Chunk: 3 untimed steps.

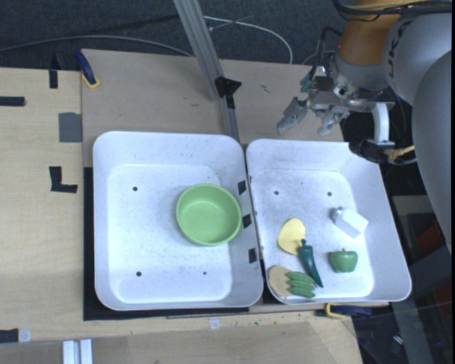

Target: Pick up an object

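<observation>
Worktop [159, 97] of pale wood carries two shallow white bins side by side. Left bin [117, 203] holds a green bowl [208, 214], rigid and light, probably best pinched at its rim, with open floor all around. Right bin [364, 180] gathers small items near its front edge: yellow piece [291, 235], green pepper [343, 260], dark green chili [309, 260], white block [351, 221]; crowding there suggests tight clearance. End effector [311, 120] hovers beyond the right bin's far rim, fingers spread, pinching nothing.
</observation>
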{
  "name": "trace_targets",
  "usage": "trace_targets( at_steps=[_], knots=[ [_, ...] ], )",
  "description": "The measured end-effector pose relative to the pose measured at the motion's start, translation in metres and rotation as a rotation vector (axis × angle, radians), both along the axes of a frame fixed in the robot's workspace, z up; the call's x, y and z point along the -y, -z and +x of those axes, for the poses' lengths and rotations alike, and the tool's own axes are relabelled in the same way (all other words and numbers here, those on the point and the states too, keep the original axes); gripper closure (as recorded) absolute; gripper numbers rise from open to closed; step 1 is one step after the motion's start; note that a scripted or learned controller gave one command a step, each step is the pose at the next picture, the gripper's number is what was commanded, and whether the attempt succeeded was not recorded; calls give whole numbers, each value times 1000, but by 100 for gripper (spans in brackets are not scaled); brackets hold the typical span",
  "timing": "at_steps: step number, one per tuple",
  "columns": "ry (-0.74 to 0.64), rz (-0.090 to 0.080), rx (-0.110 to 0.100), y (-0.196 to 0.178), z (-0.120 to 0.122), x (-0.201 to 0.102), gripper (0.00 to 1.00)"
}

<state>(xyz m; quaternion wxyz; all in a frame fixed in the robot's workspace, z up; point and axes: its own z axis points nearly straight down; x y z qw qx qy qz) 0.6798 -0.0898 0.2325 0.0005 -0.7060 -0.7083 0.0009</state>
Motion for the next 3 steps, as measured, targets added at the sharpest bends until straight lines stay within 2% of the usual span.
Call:
trace_targets(
  at_steps=[1, 2, 3],
  knots=[
    [0, 0, 0, 0, 0, 0, 0],
    [1, -1, -3, 45, -2, -6, 0],
    [3, -1, -6, 105, -4, 3, 0]
  ],
)
